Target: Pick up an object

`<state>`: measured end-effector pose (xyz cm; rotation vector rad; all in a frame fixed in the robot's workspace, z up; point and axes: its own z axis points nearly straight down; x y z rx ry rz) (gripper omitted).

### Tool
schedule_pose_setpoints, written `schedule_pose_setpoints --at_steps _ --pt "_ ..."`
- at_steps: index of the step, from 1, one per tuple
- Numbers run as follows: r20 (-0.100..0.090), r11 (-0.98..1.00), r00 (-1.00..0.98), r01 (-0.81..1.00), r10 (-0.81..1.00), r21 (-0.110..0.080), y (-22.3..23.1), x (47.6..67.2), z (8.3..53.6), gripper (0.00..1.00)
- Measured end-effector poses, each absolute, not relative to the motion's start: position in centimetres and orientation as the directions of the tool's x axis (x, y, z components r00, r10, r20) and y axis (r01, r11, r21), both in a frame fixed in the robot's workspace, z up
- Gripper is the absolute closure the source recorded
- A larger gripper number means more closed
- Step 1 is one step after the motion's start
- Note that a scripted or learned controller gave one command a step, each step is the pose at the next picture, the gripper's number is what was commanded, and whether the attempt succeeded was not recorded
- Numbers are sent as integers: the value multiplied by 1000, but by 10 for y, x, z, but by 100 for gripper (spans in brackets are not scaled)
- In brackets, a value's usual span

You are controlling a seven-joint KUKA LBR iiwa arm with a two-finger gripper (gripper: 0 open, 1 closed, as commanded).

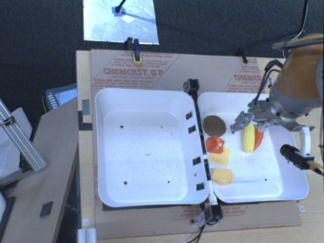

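The jaws (246, 121) sit at the right of the frame, over the upper middle of the right bin (291, 186); grey metal parts splay out just above a yellow object, but whether they are open or closed cannot be told, and nothing is clearly seen between them. Directly below them lies a smooth yellow banana-shaped piece (248, 137), its long axis running nearly top to bottom of the frame, slightly curved. Touching its right side is a red-orange pepper-like piece (258, 139), tapering downward.

To the left, near the divider between the bins, a flat round brown disc (214, 126) lies on the bin floor. Just below it sits a small, lumpy red piece (215, 145), touching a pale yellow flat square like a cheese slice (220, 157). Lower still lies a rounded, crinkled orange-yellow piece (222, 176). The lower right of this bin's floor is bare white plastic, giving open room.

The grey arm with its orange band (302, 75) enters from the upper right. A black fitting (294, 156) sits at the right bin's right rim.

The left bin (147, 151), shallow, glossy white with rounded corners, fills the middle of the frame. Both bins rest on a tan worktop (152, 71) printed with red lettering. A shiny silver sheet (119, 14) lies on dark carpet at upper left.
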<state>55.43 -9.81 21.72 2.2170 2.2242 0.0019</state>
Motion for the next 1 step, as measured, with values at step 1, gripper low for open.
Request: schedule_pose_setpoints --at_steps 1 --pt "-1 2 -2 1000 1000 -1 -112 592 140 0"
